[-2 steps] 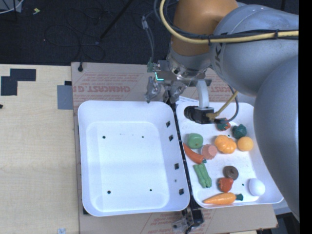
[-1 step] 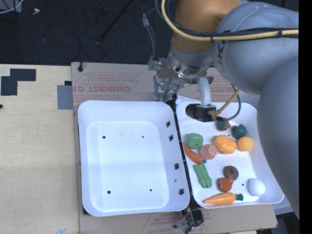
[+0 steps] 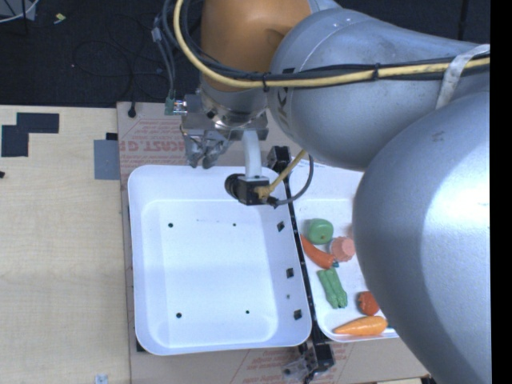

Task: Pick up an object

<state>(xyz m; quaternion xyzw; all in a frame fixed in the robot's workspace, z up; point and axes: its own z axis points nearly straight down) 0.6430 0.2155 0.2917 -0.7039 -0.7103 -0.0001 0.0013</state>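
Observation:
My gripper hangs over the far rim of the left bin, near its back left corner, below the orange wrist band. The toy foods lie in the right bin: a green round fruit, a pink piece, a red-orange chilli, a green pickle, a small red piece and an orange carrot. The gripper is well left of them, and I see nothing in it. The arm hides the right part of that bin.
A white bracket with a black unit and a cable hangs from the wrist over the left bin's back edge. A black divider runs between the bins. The big grey arm covers the right side of the view. The wooden bench lies to the left.

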